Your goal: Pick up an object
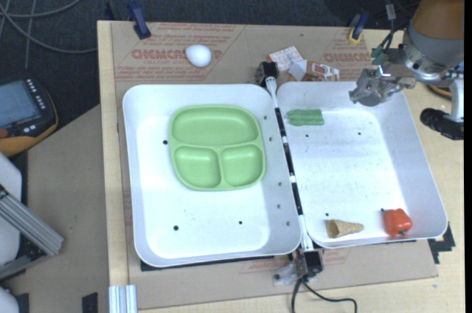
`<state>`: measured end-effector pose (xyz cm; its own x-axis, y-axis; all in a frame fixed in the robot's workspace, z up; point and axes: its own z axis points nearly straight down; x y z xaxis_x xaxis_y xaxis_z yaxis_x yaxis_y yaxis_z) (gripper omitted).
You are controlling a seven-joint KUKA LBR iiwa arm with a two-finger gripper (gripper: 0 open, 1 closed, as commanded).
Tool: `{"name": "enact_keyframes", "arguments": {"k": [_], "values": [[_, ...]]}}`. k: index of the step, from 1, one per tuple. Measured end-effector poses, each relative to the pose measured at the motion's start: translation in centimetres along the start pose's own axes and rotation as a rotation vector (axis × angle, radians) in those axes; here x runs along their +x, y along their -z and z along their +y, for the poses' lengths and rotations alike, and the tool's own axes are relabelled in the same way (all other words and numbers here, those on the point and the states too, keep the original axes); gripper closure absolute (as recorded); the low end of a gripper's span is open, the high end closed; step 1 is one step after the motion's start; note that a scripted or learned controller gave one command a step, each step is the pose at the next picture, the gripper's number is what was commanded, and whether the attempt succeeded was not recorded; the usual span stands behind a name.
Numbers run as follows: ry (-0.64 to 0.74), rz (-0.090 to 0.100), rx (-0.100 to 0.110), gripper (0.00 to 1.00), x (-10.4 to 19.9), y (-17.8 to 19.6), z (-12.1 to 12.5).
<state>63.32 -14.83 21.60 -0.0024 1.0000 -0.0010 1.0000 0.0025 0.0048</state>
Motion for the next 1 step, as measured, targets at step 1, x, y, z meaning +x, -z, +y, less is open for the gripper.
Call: {"name": "enact_keyframes", "arguments": {"k": [1], "values": [[-0.001,0.001,0.002,1.00,5.76,3.37,1.12]]}}
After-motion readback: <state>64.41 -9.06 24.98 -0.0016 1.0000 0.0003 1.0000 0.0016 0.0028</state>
